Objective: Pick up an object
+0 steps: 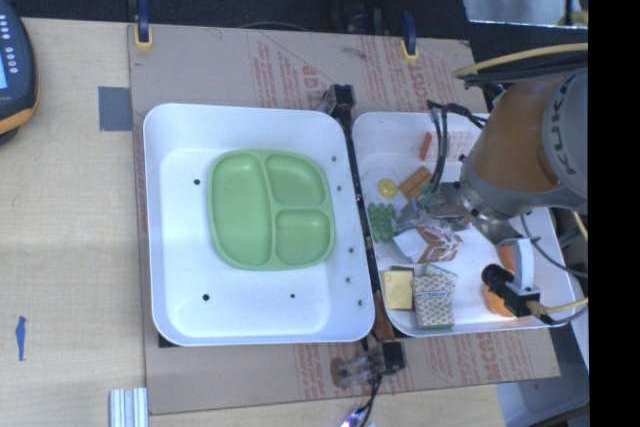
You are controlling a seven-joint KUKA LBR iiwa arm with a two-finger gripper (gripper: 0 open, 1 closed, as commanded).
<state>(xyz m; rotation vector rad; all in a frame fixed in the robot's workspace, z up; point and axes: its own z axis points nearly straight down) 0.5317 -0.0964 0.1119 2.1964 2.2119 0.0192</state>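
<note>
ok so going left to right: the left bin (175, 245) just has a green divided plate (270, 210) lying flat in the middle, nothing on it; all the action is in the right bin (390, 140), which is a jumble of small stuff; there's a green bumpy thing (381, 218) by its left wall, a little yellow piece (387, 186) and an orange block (413, 182) just above that, a yellow block (398, 288) and a checkered packet (433, 300) side by side at the near edge, and a white and brown wrapper (436, 241) in the middle; the gripper (428, 207) is down low over that middle bit, right by the wrapper and the orange block, with the arm (520, 155) coming in from the right; honestly can't tell if it's wide or narrow from this angle, and I don't see anything clearly held; so my read is the pick isn't done yet, it's at the reaching-in stage, with grabbing and lifting something clear of the bin left to do
</note>
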